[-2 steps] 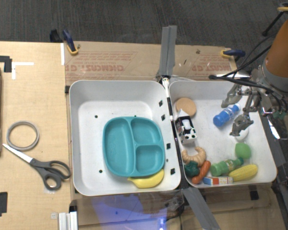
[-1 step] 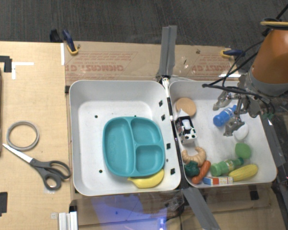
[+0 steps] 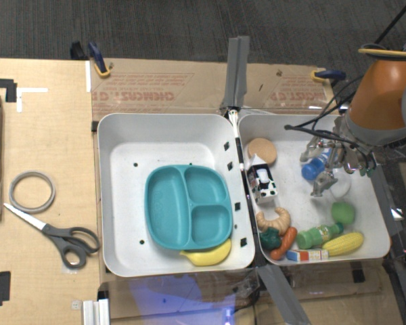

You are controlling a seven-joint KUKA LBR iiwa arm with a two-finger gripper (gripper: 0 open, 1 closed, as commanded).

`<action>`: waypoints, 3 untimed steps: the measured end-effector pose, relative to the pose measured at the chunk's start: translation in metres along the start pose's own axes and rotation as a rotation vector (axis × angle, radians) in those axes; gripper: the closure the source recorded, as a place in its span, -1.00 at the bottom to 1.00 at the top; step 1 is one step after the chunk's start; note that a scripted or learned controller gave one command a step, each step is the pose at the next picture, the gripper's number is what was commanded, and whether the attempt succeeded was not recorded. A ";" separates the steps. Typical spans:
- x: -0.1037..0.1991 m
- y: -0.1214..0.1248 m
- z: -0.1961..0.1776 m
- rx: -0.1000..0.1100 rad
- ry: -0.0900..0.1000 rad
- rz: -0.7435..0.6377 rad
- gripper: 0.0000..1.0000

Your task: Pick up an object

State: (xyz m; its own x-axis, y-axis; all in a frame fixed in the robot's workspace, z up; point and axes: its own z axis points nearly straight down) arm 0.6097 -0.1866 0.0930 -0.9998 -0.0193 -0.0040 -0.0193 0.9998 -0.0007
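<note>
Hand: above the right bin, fingers closed around a blue object, lifted.
Right bin contents: corn cob, green ball, green bottle, carrot, croissant.
Left bin: teal divided plate, banana touching its near edge.
Tabletop: scissors, tape roll.
</note>
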 end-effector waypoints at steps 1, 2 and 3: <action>0.026 0.020 0.000 -0.001 0.002 0.090 -1.00; 0.025 0.021 -0.010 0.001 -0.003 0.087 1.00; 0.025 0.021 -0.010 0.001 -0.003 0.087 -1.00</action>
State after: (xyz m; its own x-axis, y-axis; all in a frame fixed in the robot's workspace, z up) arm 0.5844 -0.1664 0.1028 -0.9977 0.0679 -0.0066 0.0679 0.9977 -0.0011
